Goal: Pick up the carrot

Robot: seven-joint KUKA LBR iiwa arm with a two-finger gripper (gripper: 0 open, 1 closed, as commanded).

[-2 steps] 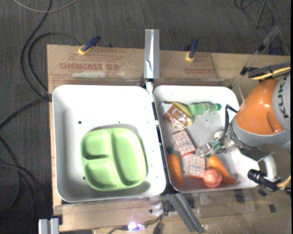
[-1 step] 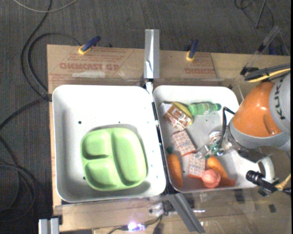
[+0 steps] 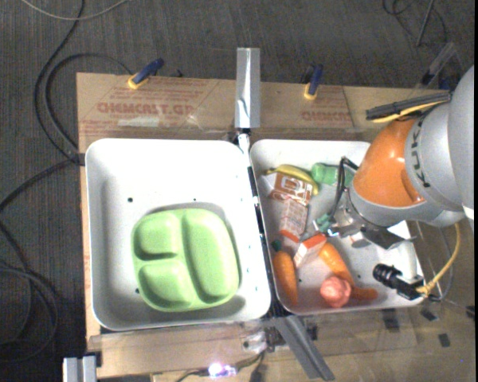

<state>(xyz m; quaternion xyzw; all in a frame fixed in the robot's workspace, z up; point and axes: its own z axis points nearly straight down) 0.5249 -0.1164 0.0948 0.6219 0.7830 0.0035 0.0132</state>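
One carrot (image 3: 284,279) against bin wall (image 3: 264,237)

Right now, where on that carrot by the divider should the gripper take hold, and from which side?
Probably the middle of the carrot, coming straight down from above. It lies flat and lengthwise along the right bin's left wall, so fingers would best close across its narrow width. A small carton sits close on its right near the top, so gripping a bit lower likely leaves more room.

My one fixed camera looks down at a slant on both bins (image 3: 95,213), the arm (image 3: 430,150) entering from the right.
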